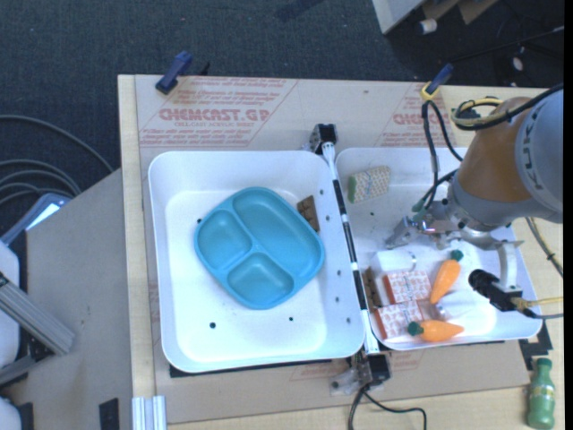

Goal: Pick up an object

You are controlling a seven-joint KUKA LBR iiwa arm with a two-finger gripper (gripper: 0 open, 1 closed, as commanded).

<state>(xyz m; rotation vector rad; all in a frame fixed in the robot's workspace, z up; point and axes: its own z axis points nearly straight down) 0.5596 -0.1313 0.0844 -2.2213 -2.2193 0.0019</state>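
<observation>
My gripper (410, 228) hangs low in the right bin (358, 164), near its middle, with the grey and orange arm (506, 164) reaching in from the right. Just below it lie a white packet (394, 262) and two red-and-white patterned packets (407, 287) (398, 316). An orange carrot (444, 279) lies to their right, and a second carrot (439, 331) rests at the bin's front edge. A pale green speckled block (370, 183) sits at the back of that bin. Nothing is seen held in the gripper.
The left bin (179, 312) holds a blue divided plate (258, 246), with a small brown thing (307, 210) by its right edge. A green bottle (541, 398) stands outside the bins at the front right. Blue clamps (174, 72) (437, 80) grip the board's back edge.
</observation>
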